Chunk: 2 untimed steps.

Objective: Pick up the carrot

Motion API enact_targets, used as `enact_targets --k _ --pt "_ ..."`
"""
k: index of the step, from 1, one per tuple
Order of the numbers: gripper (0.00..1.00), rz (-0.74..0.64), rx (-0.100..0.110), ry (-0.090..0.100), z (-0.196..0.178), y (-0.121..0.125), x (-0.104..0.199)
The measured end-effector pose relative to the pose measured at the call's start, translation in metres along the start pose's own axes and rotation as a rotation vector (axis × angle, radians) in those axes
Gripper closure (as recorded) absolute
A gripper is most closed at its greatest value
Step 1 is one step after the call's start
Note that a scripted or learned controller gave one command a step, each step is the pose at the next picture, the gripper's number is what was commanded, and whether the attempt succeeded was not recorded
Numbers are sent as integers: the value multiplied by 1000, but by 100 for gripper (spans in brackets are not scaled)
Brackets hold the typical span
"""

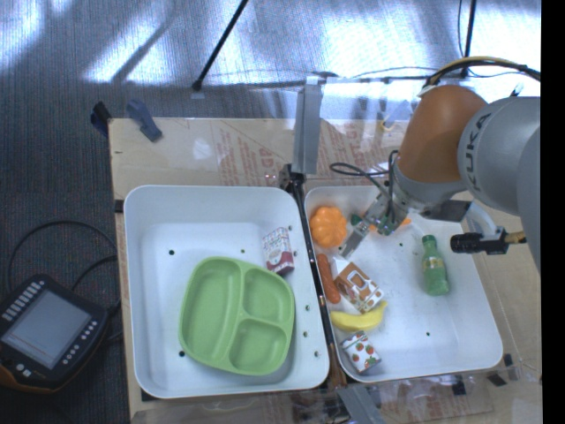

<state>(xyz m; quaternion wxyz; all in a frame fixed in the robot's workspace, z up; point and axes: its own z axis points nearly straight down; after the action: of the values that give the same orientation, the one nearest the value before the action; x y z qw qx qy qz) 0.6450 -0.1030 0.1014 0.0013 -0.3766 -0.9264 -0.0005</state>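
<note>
Down on the bench you've got two white bins side by side: left bin (150,237) and right bin (459,325). Left bin holds one green divided plate (237,314) and one small red-and-white carton (279,250) just off the plate's upper right corner. Right bin holds one green bottle (433,266) near the right wall, one orange fruit (328,225) at top left, one banana (357,318), one orange-patterned box (357,288) touching the banana's top, one strawberry-print carton (362,352) below the banana, and one carrot (327,277) lying lengthwise against the left wall, between the orange fruit and the banana, just beside the patterned box. Gripper (371,226) hangs over the upper part of the right bin, right of the orange fruit and up from the carrot; you can't tell whether its pincer is apart or together, nothing seen clamped. Risks as you'd judge them: carrot is squeezed between wall and box, so a finger could land on the wall or the box; the orange fruit is nearby and similar in colour, easy wrong grab; the carrot is thin and round, likely to roll or slip out.
</note>
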Motion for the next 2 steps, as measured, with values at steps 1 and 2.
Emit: enact_targets --k 1,2 --pt "0 73 -1 -2 -52 8 18" --pt "0 -312 -1 0 -21 -19 -2"
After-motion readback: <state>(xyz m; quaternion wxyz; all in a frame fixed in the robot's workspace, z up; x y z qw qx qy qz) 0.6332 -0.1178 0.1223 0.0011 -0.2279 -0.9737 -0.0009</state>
